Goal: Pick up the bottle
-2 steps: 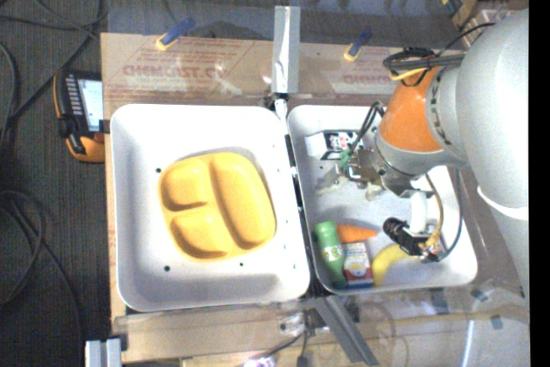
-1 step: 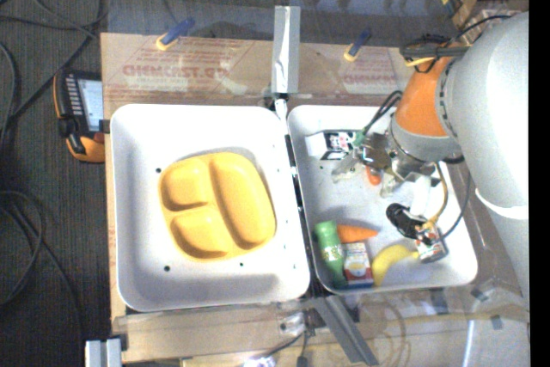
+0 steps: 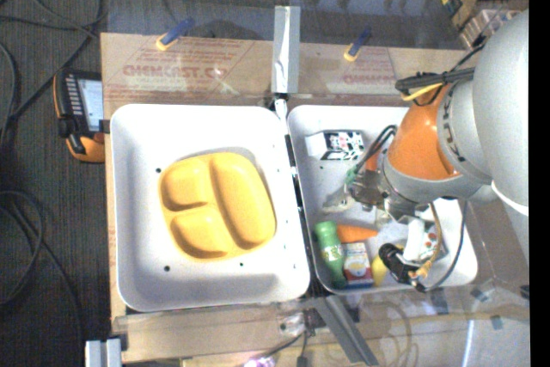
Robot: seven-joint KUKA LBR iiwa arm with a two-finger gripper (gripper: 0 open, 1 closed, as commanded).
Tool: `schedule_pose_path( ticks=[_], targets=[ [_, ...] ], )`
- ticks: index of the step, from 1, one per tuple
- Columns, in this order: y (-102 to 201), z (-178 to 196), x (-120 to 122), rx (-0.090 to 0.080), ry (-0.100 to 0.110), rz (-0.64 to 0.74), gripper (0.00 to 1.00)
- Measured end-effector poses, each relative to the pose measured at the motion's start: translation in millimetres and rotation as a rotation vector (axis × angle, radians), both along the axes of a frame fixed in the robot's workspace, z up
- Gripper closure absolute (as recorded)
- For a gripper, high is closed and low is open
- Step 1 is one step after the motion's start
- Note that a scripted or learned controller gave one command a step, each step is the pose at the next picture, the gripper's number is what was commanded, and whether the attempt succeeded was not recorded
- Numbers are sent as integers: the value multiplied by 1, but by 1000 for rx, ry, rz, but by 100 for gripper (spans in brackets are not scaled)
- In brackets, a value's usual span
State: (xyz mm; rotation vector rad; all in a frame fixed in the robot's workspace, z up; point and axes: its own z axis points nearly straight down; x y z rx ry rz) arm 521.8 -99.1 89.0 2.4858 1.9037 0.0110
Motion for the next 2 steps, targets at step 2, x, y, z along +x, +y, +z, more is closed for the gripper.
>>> schedule_pose_path(
  ticks=[2],
  targets=[
    [34, 91, -37, 5, 18, 236, 0]
  ],
)
